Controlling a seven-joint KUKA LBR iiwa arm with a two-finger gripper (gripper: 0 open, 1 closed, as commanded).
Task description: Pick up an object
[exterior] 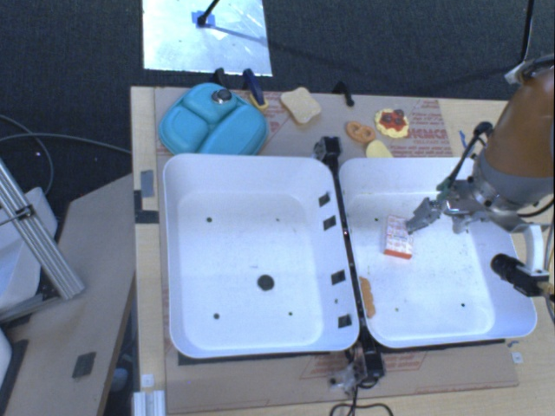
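Note:
A small white packet with an orange end (398,237) lies flat in the right bin (451,328), left of its middle. My gripper (422,216) hangs just to the right of and slightly above the packet, its tip pointing down-left toward the packet's upper edge. Nothing shows in its grasp. An orange, elongated piece (367,296) rests against the right bin's left wall. A small dark round object (265,282) sits on the floor of the left bin (199,232).
Behind the bins on the bench stand a blue lidded tray (212,121), a toast slice (301,105), a pretzel (359,131), a round red-topped toy (392,122) and a yellow piece (378,149). Black clips (329,224) line the wall between the bins.

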